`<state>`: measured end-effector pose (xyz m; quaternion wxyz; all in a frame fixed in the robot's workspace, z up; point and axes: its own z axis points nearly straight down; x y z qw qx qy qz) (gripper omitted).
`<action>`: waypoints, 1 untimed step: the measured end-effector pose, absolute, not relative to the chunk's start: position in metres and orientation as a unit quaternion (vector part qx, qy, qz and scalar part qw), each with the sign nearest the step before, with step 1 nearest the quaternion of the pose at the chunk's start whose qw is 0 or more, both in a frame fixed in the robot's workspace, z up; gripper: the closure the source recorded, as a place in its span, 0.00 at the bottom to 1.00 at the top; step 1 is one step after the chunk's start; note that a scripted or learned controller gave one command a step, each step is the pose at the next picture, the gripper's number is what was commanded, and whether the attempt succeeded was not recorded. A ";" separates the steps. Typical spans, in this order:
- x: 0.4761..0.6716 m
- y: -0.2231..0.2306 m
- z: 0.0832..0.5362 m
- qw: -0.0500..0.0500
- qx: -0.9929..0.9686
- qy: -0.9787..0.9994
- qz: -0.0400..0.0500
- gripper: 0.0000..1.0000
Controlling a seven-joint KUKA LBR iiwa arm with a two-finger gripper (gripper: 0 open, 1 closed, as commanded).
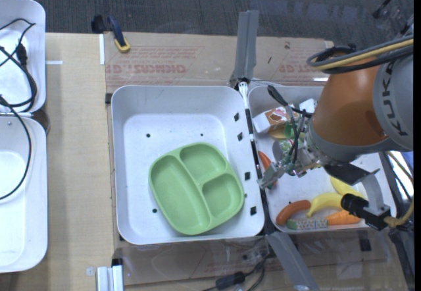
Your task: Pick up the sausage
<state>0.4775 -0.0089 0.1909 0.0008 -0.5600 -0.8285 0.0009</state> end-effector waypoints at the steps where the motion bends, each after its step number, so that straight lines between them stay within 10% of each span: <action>1: 0.477 -0.025 0.191 0.001 -0.555 -0.832 0.001 0.00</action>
